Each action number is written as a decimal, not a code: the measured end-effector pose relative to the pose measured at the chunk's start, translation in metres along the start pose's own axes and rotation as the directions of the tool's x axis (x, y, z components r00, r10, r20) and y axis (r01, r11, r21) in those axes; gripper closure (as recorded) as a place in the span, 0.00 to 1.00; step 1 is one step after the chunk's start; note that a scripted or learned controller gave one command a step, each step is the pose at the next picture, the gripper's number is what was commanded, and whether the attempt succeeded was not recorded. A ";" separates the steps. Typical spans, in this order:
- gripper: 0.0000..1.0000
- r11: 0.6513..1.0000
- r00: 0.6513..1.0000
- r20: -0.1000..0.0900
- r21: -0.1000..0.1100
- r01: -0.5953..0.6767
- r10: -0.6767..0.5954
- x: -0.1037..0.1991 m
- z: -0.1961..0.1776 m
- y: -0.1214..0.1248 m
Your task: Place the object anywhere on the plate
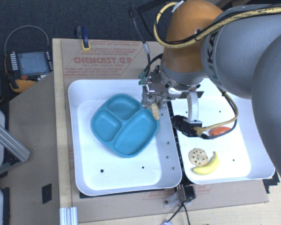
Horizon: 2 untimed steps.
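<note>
The gripper (153, 103) hangs over the right rim of the blue three-compartment plastic plate (125, 124), and a small tan, elongated object (155, 111) sits between its fingers (147, 97), pinched at its upper end; the object's lower tip reaches the plate's upper right edge, and whether it touches the plate cannot be told. The plate lies tilted on the floor of the left shallow white bin (122, 172), toward the bin's upper right part, its two small compartments up and left, its large one down and right. Above the gripper the wrist hardware joins the orange band (189, 32), wrapped by a yellow and black cable, and the broad grey arm link (255, 46) runs off to the upper right, covering much of the right shallow white bin (239, 170). In that right bin lie a round speckled cookie (197, 157) and a yellow banana (207, 165) just beside it, near the front wall; an orange carrot-like piece (218, 131) lies farther back, next to a black cable loop. Both bins rest on a brown cardboard sheet (107, 60) printed with red lettering, held at its top by a blue and yellow clamp (85, 39). Dark carpet surrounds the bench; a small handheld screen unit (32, 63) sits at upper left.
</note>
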<state>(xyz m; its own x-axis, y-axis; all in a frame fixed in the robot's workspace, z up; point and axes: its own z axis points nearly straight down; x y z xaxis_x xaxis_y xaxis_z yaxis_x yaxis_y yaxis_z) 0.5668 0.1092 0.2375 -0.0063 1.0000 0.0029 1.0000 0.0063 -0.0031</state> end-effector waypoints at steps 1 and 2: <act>1.00 1.000 1.000 0.001 0.002 0.000 0.000 0.050 0.005 -0.014; 1.00 1.000 1.000 0.001 0.002 0.000 0.000 0.092 0.001 -0.042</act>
<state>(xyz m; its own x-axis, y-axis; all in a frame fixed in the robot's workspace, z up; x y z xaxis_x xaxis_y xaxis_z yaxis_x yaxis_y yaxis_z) 0.5243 0.2012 0.2372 -0.0060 1.0000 0.0018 1.0000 0.0060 -0.0048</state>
